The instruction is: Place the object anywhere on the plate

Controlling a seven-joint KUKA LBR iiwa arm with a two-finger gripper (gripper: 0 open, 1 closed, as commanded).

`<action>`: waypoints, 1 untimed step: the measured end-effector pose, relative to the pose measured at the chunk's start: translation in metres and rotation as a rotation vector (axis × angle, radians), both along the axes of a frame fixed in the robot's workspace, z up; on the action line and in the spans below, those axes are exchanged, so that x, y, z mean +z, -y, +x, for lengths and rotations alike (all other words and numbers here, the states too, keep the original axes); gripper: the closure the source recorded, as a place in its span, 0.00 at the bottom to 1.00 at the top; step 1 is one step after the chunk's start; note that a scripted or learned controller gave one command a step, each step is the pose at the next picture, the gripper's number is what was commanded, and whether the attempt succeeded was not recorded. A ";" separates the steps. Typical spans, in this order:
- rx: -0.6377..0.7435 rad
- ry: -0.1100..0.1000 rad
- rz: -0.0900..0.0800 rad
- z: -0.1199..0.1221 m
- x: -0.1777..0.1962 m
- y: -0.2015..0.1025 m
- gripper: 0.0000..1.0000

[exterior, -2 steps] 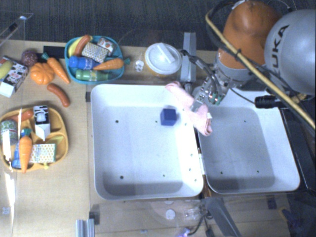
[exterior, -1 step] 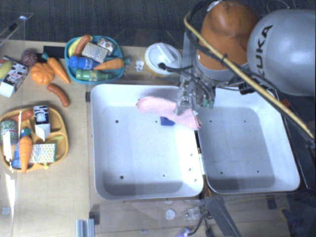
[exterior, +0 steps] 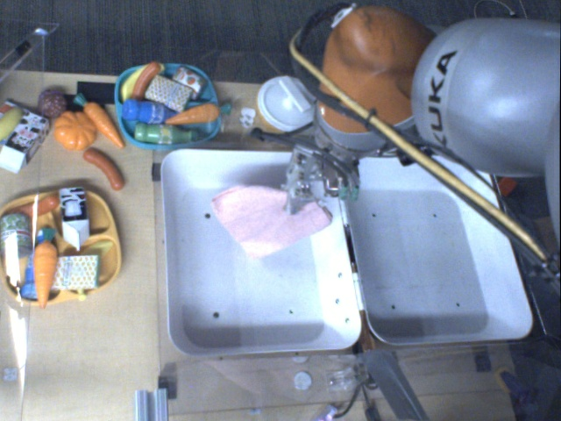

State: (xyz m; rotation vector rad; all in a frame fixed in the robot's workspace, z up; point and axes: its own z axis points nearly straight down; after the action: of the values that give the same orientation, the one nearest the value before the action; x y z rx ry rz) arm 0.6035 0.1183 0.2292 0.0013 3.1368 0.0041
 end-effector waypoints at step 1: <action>0.005 0.003 0.001 -0.002 -0.002 -0.052 1.00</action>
State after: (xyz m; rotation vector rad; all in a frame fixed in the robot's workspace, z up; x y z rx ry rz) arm 0.6014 0.1707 0.2276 -0.0059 3.1343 0.0059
